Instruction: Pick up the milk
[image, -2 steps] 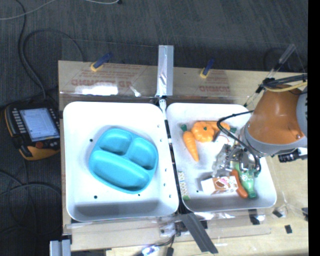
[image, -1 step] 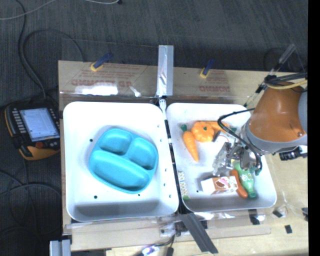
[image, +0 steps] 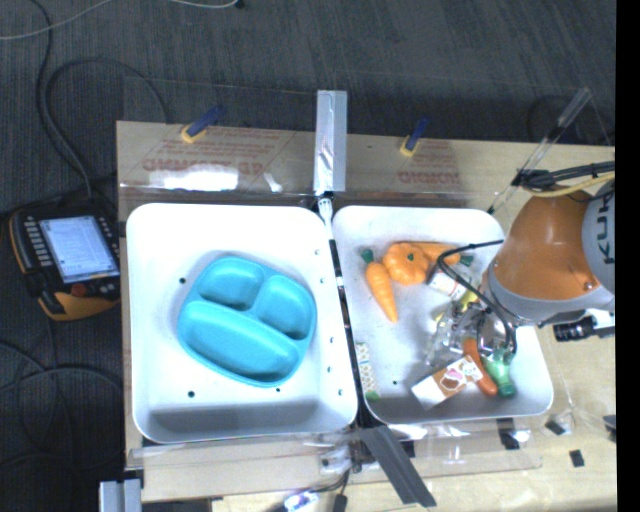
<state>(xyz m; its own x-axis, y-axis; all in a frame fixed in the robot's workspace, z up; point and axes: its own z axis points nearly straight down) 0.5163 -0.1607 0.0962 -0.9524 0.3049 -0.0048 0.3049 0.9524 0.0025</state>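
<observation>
The milk (image: 445, 384) is a small white carton with a red and brown label, lying tilted near the front of the right bin (image: 400, 215). My gripper (image: 455, 330) hangs over the right bin's middle, just above and behind the carton. Its metal fingers point down among the toy foods. Nothing shows clearly between them. The arm's orange band (image: 545, 255) rises to the right of it.
An orange carrot (image: 381, 287) and an orange pumpkin-like toy (image: 405, 262) lie at the back of the right bin. A green bottle (image: 500, 375) and an orange item (image: 478, 365) lie right of the carton. A blue divided plate (image: 248, 317) sits in the left bin (image: 150, 300).
</observation>
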